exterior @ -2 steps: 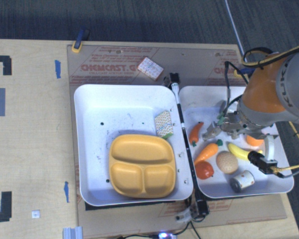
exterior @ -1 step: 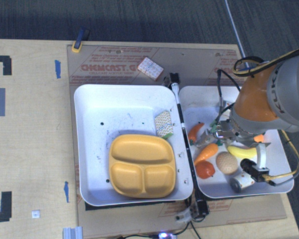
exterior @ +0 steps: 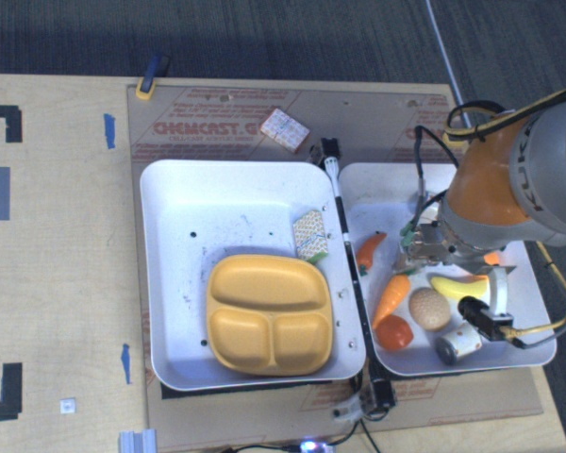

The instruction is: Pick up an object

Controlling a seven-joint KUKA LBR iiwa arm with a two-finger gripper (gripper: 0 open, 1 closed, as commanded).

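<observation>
Step in hand looks like the approach: arm [exterior: 509, 182] reaches in from the right and hangs over the right bin [exterior: 538, 352], wrist pointed down at the pile of toy food. No object visibly between the fingers, so I'd call nothing picked yet.

Gripper [exterior: 423, 243] sits over the upper middle of that bin, just right of a small red-orange piece [exterior: 368, 249]. Can't tell whether the pincer is spread or pressed together; the wrist body and cabling hide the tips.

Candidates in the right bin: carrot [exterior: 391, 297] lying at a slant, red tomato [exterior: 393, 332] touching its lower end, brown potato-like lump [exterior: 429, 309] just beside, yellow banana [exterior: 457, 286] partly under the wrist, grey cylinder [exterior: 460, 343] near the front rim.

Left bin [exterior: 165, 253] holds a yellow divided tray [exterior: 269, 314] and a small patterned packet [exterior: 310, 233]; well apart from the gripper.

Next move, my read: settle on one target, likely the carrot or red-orange piece as nearest, line the fingers across its narrow side, descend, close. Things are crowded and touching, so a neighbour getting nudged is the risk.
</observation>
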